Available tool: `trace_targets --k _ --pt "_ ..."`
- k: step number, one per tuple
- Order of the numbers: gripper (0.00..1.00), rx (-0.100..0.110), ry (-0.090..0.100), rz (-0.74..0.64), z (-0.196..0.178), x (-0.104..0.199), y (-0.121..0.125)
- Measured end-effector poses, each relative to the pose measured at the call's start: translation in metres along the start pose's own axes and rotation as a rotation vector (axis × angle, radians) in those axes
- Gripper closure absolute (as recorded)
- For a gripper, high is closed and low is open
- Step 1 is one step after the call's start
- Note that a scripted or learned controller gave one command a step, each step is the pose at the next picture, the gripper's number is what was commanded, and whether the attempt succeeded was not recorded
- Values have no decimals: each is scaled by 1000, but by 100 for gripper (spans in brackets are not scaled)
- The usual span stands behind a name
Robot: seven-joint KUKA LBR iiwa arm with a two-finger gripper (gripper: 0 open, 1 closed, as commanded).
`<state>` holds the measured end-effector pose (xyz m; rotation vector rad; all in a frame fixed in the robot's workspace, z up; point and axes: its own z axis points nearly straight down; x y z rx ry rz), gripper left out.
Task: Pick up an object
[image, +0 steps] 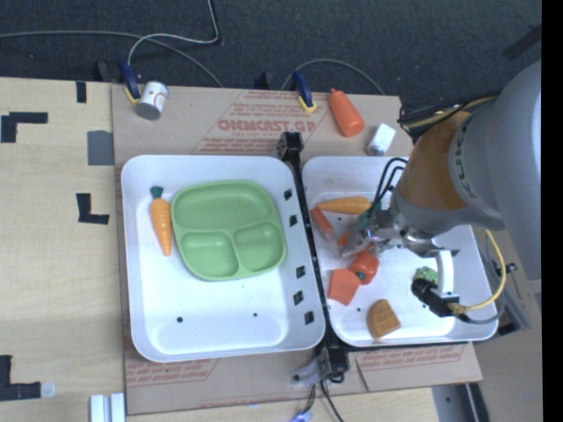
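Closely packed orange toys (354, 271) ring the gripper (368, 236).

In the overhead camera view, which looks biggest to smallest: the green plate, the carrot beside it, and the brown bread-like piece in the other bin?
1. Green divided plate, by far the largest.
2. Toy carrot, long and thin.
3. Brown bread-like piece, shorter but wider than the carrot, so those two are close.

The arm (493, 165) is cut off by the right edge and hides the right bin's (352, 170) far right part. The gripper (368, 232) is blurred among small orange items; its fingers cannot be made out. An orange piece (343, 206) lies partly under it.
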<state>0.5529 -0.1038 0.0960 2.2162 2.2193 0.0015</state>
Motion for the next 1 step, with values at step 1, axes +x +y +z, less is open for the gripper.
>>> trace_targets --k 1 --pt "100 4 3 0 -88 51 34"
